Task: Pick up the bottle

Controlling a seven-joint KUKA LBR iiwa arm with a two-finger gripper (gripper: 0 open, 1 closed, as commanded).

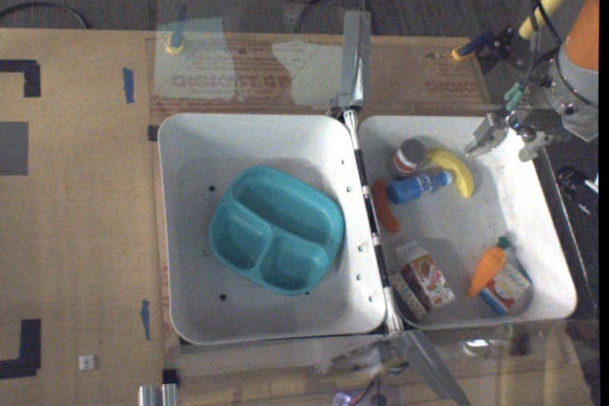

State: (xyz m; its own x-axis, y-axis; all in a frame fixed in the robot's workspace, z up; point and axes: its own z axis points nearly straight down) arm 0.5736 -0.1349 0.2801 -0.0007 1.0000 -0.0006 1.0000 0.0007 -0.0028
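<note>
While the blue bottle (419, 186) lies on its side in the upper left part of the right bin (547, 233), nothing is touching it from above. Its white cap end points right, toward the yellow banana (455, 169), which curves just over it and touches or nearly touches it. Just above the bottle's left end sits a small round can (410, 156), dark on top with a red band, close against it. Below and left, a slim orange-red item (384, 206) lies along the bin's left wall, beside the divider. Further down, a brown-and-white carton (425, 281) rests near the bottom left corner, and over to the right a toy carrot (488, 265) leans across a small blue-and-white box (508, 289).

Up at the right, the gripper (506, 133) hovers over the bin's upper right corner, well apart from the bottle, with the banana between the two. Its fingers (479, 139) look spread and bare, nothing between them, though the metal blurs into the bin's rim, so that reading is tentative. Above it rises the grey wrist with the orange band (582, 38), cables looping past.

Across the divider, the left bin (186, 204) holds a teal compartment plate (276, 230), three sections, lying flat near the middle. Both bins sit on a brown bench (76, 204).
</note>
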